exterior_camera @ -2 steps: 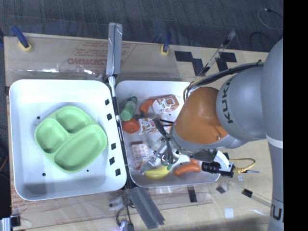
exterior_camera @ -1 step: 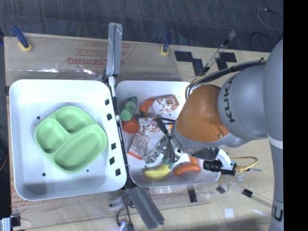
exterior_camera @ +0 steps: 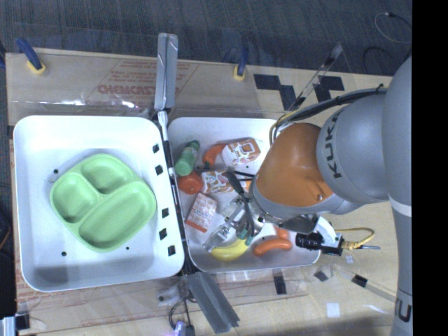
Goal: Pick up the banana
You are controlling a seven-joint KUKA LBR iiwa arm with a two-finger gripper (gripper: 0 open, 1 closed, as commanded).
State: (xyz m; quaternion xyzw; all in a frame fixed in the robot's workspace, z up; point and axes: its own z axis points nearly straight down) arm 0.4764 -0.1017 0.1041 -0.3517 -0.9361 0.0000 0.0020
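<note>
My gripper (exterior_camera: 234, 231) hangs low in the right bin (exterior_camera: 210, 261). The banana (exterior_camera: 229, 250) lies just below its fingertips. I cannot tell how far it is open.

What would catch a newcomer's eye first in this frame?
The grey arm with its orange band looms over the right bin, its pincer down among a clutter of small items. Just below the pincer lies the yellow banana, near the bin's front wall, with an orange hot dog beside it. In the left bin, a pale green divided plate sits alone.
</note>
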